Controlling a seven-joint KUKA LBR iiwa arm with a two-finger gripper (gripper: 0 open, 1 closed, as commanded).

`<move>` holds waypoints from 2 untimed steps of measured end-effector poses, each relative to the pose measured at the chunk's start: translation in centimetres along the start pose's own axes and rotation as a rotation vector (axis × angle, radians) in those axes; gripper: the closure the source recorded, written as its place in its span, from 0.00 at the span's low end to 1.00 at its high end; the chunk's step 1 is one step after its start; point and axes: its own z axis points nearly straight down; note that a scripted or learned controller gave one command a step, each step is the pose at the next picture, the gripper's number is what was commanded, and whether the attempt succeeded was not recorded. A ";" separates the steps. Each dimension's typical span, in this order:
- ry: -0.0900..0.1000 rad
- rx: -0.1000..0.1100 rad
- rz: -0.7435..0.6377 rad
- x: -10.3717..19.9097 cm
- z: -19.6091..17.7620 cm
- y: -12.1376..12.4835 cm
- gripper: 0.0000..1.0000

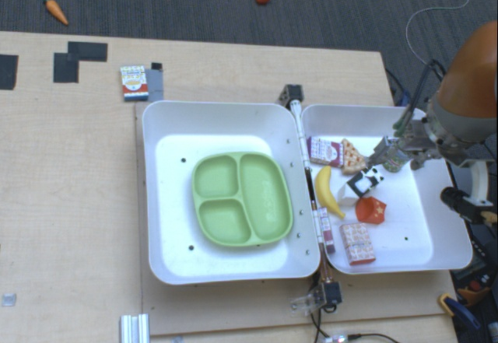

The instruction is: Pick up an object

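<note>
The grey arm with its orange band (472, 77) enters from three o'clock and slants down over the right-hand shallow white bin (436, 252). Its two-finger gripper (364, 181) sits low near the bin's centre, tip pointing toward eight o'clock. Whether the fingers are spread or closed cannot be told; nothing is visibly clamped between them.

Task items lie in the right bin. A red, rounded plastic piece (371, 211) lies just beside the gripper tip at six o'clock. A yellow banana (327, 194) lies at nine o'clock of the tip, near the bin's left wall. A purple-and-white printed carton (325, 151) and a triangular pizza-slice toy (352, 155) sit at eleven o'clock, close together. A small pink-and-white printed box (357, 243) lies at seven o'clock, near the front wall. Print on both boxes is too small to read.

Open floor in the right bin lies from three to five o'clock of the gripper, toward the right and front walls.

The left-hand white bin (167, 240) holds a light green three-compartment tray (242, 198), with bare floor around it. A small red-and-white box (135, 82) rests on the wooden bench (70, 201) at eleven o'clock of that bin; its label is illegible.
</note>
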 end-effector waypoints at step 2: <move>-0.002 -0.008 0.001 -3.8 10.0 -7.1 1.00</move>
